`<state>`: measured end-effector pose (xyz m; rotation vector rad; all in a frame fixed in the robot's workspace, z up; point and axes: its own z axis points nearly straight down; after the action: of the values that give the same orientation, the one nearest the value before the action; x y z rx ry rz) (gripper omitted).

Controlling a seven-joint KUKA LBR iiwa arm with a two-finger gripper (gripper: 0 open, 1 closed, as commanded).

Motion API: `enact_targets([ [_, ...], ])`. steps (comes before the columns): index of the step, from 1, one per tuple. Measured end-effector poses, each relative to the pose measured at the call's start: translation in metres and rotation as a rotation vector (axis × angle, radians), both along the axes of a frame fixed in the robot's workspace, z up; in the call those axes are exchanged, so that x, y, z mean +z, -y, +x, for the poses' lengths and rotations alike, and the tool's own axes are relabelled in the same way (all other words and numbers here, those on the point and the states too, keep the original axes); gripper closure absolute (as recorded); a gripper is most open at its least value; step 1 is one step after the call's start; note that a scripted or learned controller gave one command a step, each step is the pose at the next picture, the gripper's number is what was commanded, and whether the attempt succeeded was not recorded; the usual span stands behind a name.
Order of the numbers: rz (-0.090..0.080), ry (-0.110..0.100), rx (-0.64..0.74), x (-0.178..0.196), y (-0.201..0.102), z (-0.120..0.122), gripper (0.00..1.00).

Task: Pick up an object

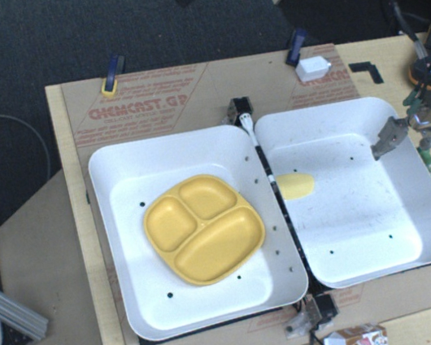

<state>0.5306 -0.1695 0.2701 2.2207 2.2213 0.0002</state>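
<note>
Left bin (118,226): holds a yellow divided plate (204,228) lying flat near its middle, three compartments up.
Plate axis: its long side runs from the bin's far-left corner toward its near-right corner; the two small compartments face the far edge, the large one faces the near edge.
Right bin (421,214): holds a small pale yellow object (295,185) lying flat against its left wall, about halfway between the far and near edges.
Object axis: its longer side runs left to right across the bin, with the rounded end pointing right.
Gripper (392,137): above the far-right corner of the right bin, well apart from the yellow object; nothing is visible between its fingers, and whether it is open or closed cannot be told.
</note>
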Motion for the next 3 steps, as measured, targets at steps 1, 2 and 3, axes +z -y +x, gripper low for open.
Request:
enact_targets([
  [1, -0.005, 0.021, 0.003, 0.21, -0.016, -0.019, 0.0],
  [2, -0.004, 0.006, 0.002, 0.21, -0.016, -0.019, 1.0],
  [3, 0.003, -0.008, 0.008, 0.113, -0.133, -0.008, 1.0],
])
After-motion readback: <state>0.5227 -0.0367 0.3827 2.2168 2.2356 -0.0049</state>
